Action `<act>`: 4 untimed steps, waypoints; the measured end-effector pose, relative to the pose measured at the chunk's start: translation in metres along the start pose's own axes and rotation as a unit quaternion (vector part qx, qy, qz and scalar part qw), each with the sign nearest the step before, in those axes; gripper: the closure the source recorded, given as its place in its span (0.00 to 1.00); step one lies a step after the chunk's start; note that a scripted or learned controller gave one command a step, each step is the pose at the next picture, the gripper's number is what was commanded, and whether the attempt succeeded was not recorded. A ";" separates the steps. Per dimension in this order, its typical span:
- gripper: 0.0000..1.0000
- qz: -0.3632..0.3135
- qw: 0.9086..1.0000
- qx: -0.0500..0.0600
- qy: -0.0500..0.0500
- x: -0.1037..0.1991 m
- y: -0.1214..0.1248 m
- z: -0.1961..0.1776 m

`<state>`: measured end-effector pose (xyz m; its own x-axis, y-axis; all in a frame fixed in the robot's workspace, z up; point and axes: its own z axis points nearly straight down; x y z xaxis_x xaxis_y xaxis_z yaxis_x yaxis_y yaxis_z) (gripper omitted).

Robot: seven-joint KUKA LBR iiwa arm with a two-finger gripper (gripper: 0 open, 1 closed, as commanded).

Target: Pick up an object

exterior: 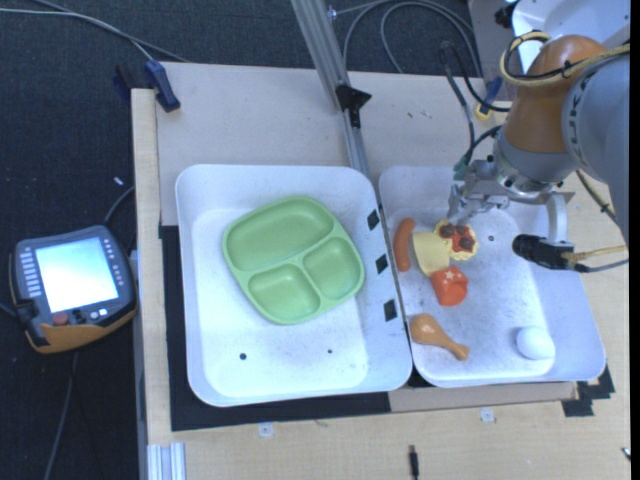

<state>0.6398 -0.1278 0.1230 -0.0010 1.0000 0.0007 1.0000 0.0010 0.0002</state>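
My gripper [468,211] hangs low over the back of the right bin [570,298], on the grey arm with the orange band that reaches in from the right. Directly under and in front of it lies a yellow wedge with red toppings [438,250], touching or nearly touching the gripper's tip. An orange-red sausage [403,244] lies just left of the wedge. A red-orange pepper [450,287] sits in front of it. Nearer the front lie a tan drumstick [438,335] and a white egg [534,343].
The left bin [200,298] holds a green divided plate [292,259]. An aluminium post [325,48] rises behind the ridge between the bins. Black cables [560,256] trail from the wrist over the right bin's back right. A teach pendant [70,283] lies off the bench, left.
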 end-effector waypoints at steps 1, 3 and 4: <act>1.00 0.001 1.000 -0.003 -0.001 -0.001 -0.008 -0.050; 1.00 0.000 1.000 -0.003 -0.001 -0.010 -0.004 -0.130; 1.00 -0.002 1.000 0.001 0.000 0.038 -0.008 -0.126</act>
<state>0.6313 -0.0901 0.2493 -0.0041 1.0000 0.0015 1.0000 0.0041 -0.0016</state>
